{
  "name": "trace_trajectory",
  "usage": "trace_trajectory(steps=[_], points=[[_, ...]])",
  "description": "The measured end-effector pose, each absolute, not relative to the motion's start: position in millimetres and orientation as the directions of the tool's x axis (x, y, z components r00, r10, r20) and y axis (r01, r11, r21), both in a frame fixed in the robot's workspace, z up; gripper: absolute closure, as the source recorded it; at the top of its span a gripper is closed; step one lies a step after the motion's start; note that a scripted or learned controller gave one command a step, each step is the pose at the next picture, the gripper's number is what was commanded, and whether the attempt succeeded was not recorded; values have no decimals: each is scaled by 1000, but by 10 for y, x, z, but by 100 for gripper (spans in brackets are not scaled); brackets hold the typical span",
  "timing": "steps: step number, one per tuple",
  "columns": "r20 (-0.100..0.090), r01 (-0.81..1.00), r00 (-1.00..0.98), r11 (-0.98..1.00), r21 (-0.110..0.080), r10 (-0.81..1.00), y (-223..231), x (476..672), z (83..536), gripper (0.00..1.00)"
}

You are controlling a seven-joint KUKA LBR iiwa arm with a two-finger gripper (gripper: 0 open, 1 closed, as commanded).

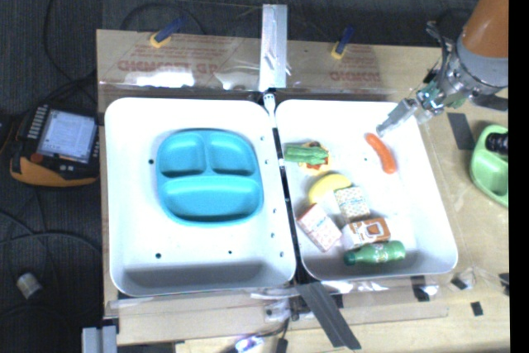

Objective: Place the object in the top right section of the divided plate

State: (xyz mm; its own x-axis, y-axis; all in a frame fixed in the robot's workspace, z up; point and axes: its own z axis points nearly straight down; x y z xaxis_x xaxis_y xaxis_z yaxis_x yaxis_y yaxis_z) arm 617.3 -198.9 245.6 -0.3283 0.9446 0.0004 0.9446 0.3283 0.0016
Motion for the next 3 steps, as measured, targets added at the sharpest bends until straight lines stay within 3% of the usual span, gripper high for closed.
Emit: trace_trajectory(steps=[1,2,3], points=[[-1,816,-578,578,2,816,-2176,6150,2561,0],[-2,613,-790,790,3,613,-2222,6421,2219,0],[-4,140,-990,990,3,140,-2223,6326,2275,0]])
